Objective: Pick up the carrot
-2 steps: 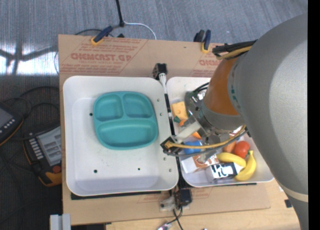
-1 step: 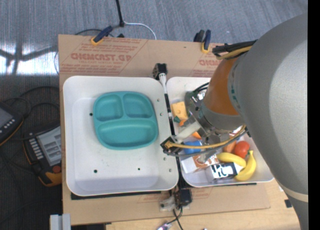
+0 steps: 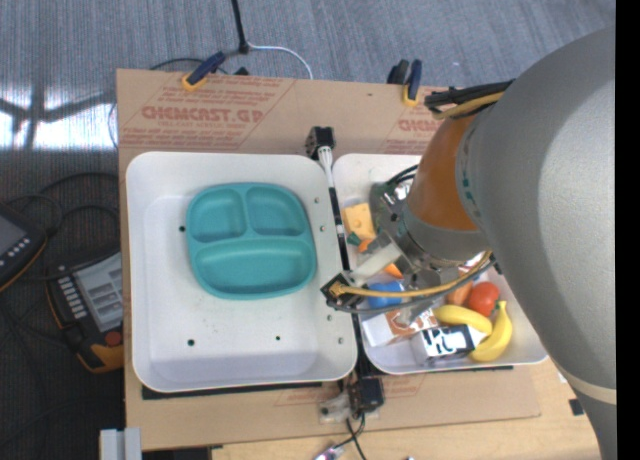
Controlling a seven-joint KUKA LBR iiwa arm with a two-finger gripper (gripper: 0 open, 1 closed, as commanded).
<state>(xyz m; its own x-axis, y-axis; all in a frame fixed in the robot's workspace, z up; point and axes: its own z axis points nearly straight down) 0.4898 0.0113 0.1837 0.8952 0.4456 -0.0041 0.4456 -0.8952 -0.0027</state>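
The grey arm with its orange band (image 3: 440, 198) reaches down over the right bin (image 3: 372, 170) and hides much of it. My gripper (image 3: 428, 276) points into the middle of that bin, among the objects. An orange carrot (image 3: 459, 294) peeks out just right of the gripper, beside a red tomato (image 3: 483, 298). A second small orange bit (image 3: 396, 270) shows on the gripper's left; whether it belongs to the carrot is unclear. The rest of the carrot is hidden under the wrist.
The right bin also holds a yellow banana (image 3: 492, 334), a blue object (image 3: 384, 298), an orange-yellow block (image 3: 358, 222) and a black-and-white packet (image 3: 444, 342). A teal divided plate (image 3: 250, 240) lies in the left bin (image 3: 160, 348).
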